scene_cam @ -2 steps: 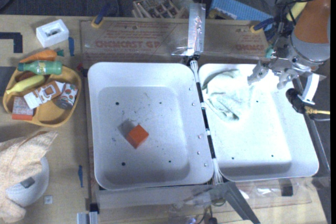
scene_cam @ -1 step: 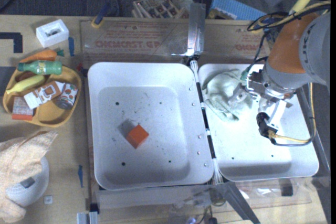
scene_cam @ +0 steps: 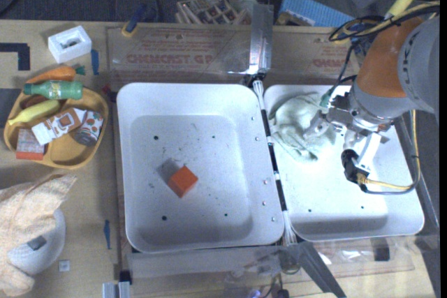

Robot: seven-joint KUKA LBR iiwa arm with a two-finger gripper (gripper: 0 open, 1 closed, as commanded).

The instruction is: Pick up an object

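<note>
Two white bins sit side by side: the left bin [scene_cam: 140,108] holds one orange block [scene_cam: 184,181] a little toward 7 o'clock of its centre, and the right bin [scene_cam: 391,220] holds one pale crumpled cloth [scene_cam: 297,123] in its 10 o'clock corner. The arm [scene_cam: 394,73] enters from 3 o'clock, and its gripper [scene_cam: 320,123] sits at the cloth's 3 o'clock edge. The wrist and the white-on-white blur hide the jaws; I cannot tell whether they grip anything.

Orange block [scene_cam: 184,181] in left bin [scene_cam: 140,108]
</note>
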